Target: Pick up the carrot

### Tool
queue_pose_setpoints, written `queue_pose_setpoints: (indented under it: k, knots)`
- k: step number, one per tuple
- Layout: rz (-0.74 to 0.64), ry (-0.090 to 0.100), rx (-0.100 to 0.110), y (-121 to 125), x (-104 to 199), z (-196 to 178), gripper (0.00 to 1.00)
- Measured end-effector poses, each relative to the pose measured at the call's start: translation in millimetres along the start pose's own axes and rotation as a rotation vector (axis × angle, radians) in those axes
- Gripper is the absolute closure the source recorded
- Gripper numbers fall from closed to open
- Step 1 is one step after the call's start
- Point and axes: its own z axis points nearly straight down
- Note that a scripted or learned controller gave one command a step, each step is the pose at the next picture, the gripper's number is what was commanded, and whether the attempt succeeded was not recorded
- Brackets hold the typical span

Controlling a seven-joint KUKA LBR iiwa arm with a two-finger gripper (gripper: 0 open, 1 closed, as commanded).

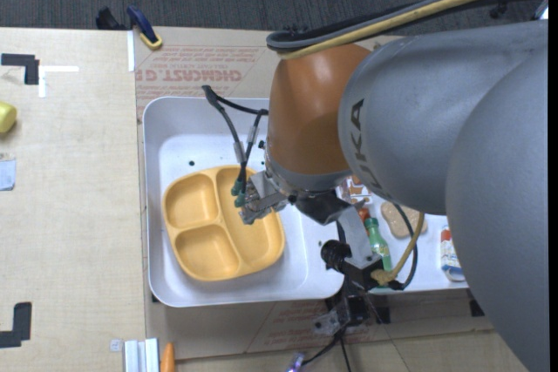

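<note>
Currently parked low over the yellow divided tray (209,231) in the left bin (161,274), gripper (248,203) at frame centre, finger spread and contents impossible to tell; carrot not identifiable, likely hidden under the arm (418,126) blocking the right bin (432,285).

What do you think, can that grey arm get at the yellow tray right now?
Probably yes: the gripper hangs right over the yellow tray in the left bin, and nothing seems to lie between them.

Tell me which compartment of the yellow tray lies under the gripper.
The right compartment, the largest; the gripper hangs over its upper end, away from the two smaller left compartments.
</note>
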Motion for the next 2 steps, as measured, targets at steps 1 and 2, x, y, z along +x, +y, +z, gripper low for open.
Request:
queue_pose_setpoints:
  k: [1, 2]
  knots:
    - [-0.075, 0.002, 0.002, -14.7, -37.3, 66.0, 1.00]
    - [-0.072, 0.001, 0.005, -15.0, -38.5, 58.0, 1.00]
